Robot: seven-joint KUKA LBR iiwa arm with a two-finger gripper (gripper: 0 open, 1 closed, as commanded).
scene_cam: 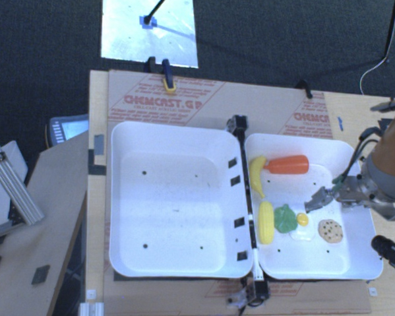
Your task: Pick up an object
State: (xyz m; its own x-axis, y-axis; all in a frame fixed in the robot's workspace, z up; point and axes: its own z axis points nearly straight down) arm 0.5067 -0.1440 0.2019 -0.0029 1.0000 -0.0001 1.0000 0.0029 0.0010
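Over the right bin [340, 264], near its middle, the tool [316, 201] hangs at the end of the grey arm reaching in from the right. Whether it is open or closed cannot be told at this resolution; nothing is visible gripped in it.

Contents of right bin: orange carrot [288, 164] lying across the far side; yellow banana [257, 175] just left of it along the divider; yellow corn cob [265, 222] further forward, also against the divider; green leafy piece [286, 219] touching the corn; fried egg [301, 227], white with a yellow yolk, just right of the green piece; cookie [330, 230] further right, apart from the rest. Left bin [175, 206] carries no items.

Step in hand (judgement): descent onto a target. Nearest candidates are the fried egg and the green leafy piece, both just forward of and below the tip. The egg looks flat and will likely be hard to pinch; the green piece looks taller and better for a two-sided grip, but it touches the corn, so the closing line should run clear of the cob.

Advice: centre over one item only, come down vertically, close only once low enough to bracket the item

Risk: a slanted approach may nudge the egg or the cookie aside
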